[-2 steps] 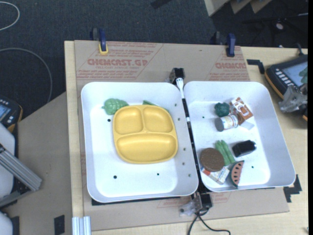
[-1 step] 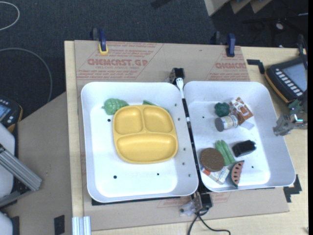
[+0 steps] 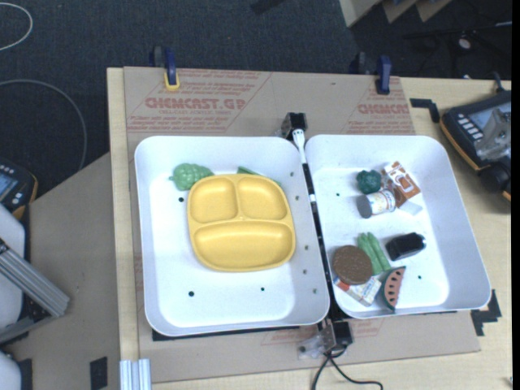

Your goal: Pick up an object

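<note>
Left bin: a shallow white plastic tray, holding two pieces of toy food and a plate.
Green leafy toy: a small bumpy plastic lettuce head at the back left of this bin, touching the plate's rim; probably light and stiff, and its knobbly top should give the fingers a hold.
Yellow divided plate: a smooth three-compartment plastic dish in the middle of the bin; wide, flat and slippery, so I judge it a poor pick, with only the thin rim to pinch.
Green sliver: a small piece peeking out behind the plate's back edge, too hidden to identify.
Right bin: a matching white tray with a loose cluster of small things.
Brown round disc: a cookie-like toy at the front left, flat and hard to get under.
Green pods: long, thin, lying just beside the disc.
Watermelon slice toy: at the front edge, thin, near the disc.
Dark green lump: at the back, rounded, likely light.
Grey cylinder: lying on its side; best gripped across its width.
Red and white packet: behind the cylinder, touching it.
Black block: boxy, stands apart; I judge it the easiest hold.
Gripper: its state and its place relative to these things cannot be told from this view.
</note>
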Robot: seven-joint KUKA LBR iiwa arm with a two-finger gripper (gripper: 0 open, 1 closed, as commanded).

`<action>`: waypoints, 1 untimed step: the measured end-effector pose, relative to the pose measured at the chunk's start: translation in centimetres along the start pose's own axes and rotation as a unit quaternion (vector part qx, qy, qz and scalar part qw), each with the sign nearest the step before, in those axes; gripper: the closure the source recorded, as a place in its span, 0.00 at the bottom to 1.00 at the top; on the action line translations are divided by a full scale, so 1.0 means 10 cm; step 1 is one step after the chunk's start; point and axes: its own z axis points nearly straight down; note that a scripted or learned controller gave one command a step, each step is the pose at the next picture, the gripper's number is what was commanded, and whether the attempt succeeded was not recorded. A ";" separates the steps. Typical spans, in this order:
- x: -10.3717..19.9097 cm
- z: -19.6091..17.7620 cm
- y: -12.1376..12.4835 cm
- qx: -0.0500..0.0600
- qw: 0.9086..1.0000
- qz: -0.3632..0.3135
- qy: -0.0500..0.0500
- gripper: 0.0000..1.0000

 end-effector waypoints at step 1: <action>-0.55 0.89 -0.05 0.014 1.000 0.007 0.002 1.00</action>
